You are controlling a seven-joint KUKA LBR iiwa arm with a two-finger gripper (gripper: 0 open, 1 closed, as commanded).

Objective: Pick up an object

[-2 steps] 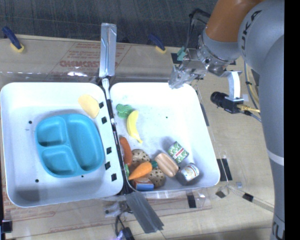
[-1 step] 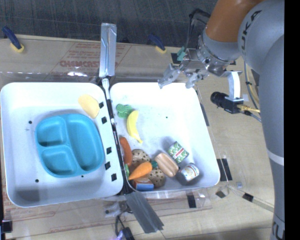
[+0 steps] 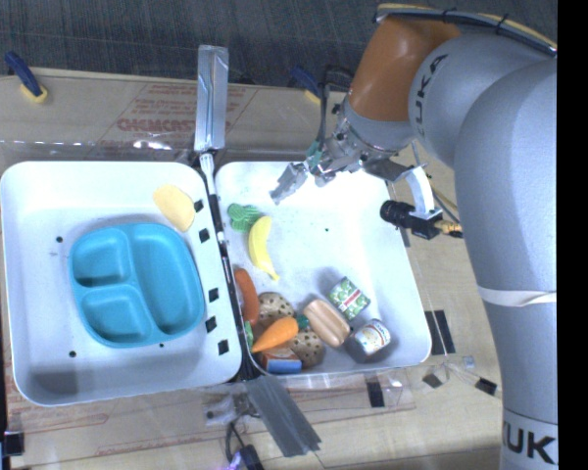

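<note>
Beside your blue tray (image 3: pixel 135 284) in the white bin (image 3: pixel 29 360): pale-yellow piece (image 3: pixel 175 207); across the divider, yellow banana (image 3: pixel 262 247), orange carrot (image 3: pixel 275 335).

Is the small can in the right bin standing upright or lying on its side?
On its side. The can lies near the right bin's front corner, its round end facing sideways.

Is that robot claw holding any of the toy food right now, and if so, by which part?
Nothing is held. The gripper hangs above the bare upper part of the right bin, with nothing between its fingers. The banana and the other toys lie lower down in that bin.
</note>
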